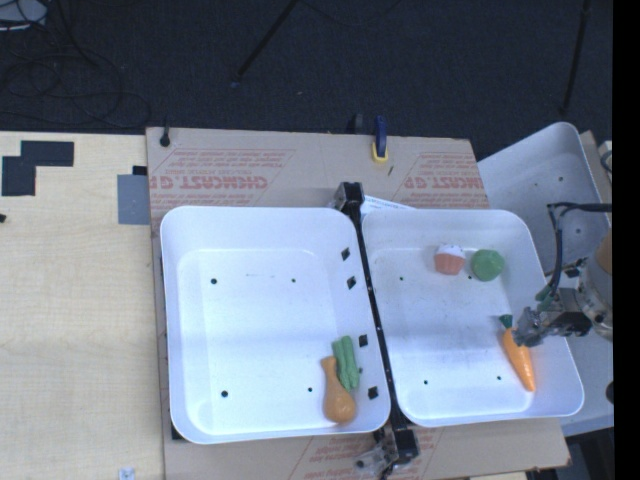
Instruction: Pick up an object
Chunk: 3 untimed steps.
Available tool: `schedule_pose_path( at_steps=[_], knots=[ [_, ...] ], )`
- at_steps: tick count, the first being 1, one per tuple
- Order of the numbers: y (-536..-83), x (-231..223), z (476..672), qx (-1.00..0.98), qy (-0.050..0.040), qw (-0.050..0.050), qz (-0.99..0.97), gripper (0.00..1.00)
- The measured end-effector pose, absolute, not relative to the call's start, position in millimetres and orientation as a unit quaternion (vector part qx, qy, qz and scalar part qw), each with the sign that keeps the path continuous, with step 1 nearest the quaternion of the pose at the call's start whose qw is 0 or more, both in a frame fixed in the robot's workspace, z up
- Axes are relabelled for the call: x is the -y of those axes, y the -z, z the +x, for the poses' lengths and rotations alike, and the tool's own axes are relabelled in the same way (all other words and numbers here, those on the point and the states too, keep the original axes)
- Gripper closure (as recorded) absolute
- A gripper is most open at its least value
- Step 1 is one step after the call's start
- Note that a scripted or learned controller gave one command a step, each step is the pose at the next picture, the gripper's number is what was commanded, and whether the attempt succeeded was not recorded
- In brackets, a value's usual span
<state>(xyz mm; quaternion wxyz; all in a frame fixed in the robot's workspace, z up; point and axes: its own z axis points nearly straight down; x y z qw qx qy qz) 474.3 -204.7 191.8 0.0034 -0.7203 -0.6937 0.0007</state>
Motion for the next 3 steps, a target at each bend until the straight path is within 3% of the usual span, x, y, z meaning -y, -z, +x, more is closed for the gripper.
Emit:
schedule_pose_path(
  at_steps=[2,3],
  knots=[
    [-213,213,476.0,0.707,-0.0001,0.0,-0.707,1.0],
    [-258,214,476.3,0.708,0.0005,-0.001,-0.707,1.0]
  ],
)
